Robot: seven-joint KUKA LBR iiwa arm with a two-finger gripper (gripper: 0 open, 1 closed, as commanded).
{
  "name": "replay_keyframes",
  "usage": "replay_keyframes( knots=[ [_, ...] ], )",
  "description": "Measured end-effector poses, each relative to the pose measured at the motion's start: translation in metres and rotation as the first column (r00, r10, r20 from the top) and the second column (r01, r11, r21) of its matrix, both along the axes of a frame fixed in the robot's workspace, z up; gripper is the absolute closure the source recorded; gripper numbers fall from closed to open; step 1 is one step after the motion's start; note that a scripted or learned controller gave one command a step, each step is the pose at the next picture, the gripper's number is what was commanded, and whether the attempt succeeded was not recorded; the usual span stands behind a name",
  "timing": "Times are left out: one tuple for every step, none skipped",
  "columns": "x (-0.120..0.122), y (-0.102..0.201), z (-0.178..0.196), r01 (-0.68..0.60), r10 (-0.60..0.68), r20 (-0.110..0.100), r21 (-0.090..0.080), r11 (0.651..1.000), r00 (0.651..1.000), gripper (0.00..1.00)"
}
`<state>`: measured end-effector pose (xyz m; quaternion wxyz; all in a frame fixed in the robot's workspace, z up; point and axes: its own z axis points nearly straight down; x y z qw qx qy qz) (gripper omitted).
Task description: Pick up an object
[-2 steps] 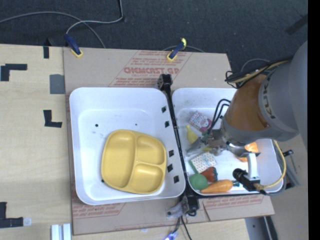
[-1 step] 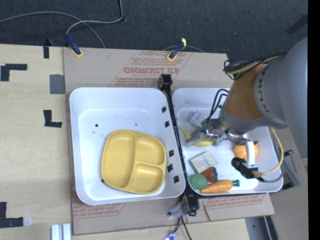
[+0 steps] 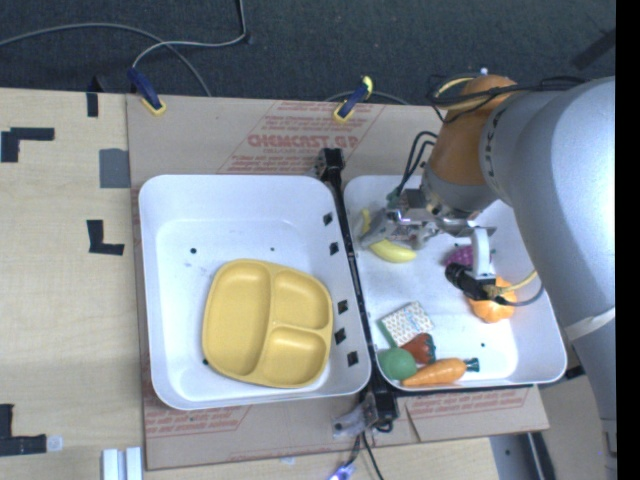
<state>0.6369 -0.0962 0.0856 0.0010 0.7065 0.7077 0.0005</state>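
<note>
Camera view: the hand [image 3: 412,220], its grip state unreadable, is being positioned touching the yellow banana [image 3: 393,252], long axis running left-right.

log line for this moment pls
arm over right bin | gripper above yellow banana toy | grasp unconfirmed | yellow divided plate in left bin

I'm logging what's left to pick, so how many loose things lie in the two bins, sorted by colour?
Yellow: 2, the divided tray in the left bin and a banana-like piece in the right bin.
Orange: 2, a carrot and a rounded piece.
Green: 1, a ball.
Red: 1, a small piece.
Purple: 1, a small piece.
White patterned: 1, a flat packet.
Total: 8
</note>
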Motion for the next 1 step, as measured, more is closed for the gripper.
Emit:
replay_keyframes(
  knots=[
    [-0.0001,0.0002,0.0097,0.0,0.0,-0.001,0.001,1.0,1.0,1.0]
  ],
)
